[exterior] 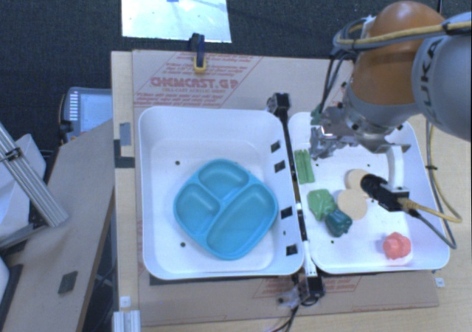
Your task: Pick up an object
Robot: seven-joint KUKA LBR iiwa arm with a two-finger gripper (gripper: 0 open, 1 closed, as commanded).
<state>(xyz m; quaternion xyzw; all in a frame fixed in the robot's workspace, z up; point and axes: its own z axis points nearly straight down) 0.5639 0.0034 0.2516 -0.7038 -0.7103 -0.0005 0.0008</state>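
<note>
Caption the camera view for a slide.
Grey KUKA arm's gripper hovers over right white bin of small objects; blue divided plate fills left white bin.

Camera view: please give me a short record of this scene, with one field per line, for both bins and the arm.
left bin: holds a blue plastic divided plate
right bin: holds a flat green stick, a green block, a dark teal block, a beige flat piece, a pink lumpy toy
green block and teal block: touching
arm: over the right bin's far part
gripper: above the bin floor near the green stick, nothing seen held
</note>
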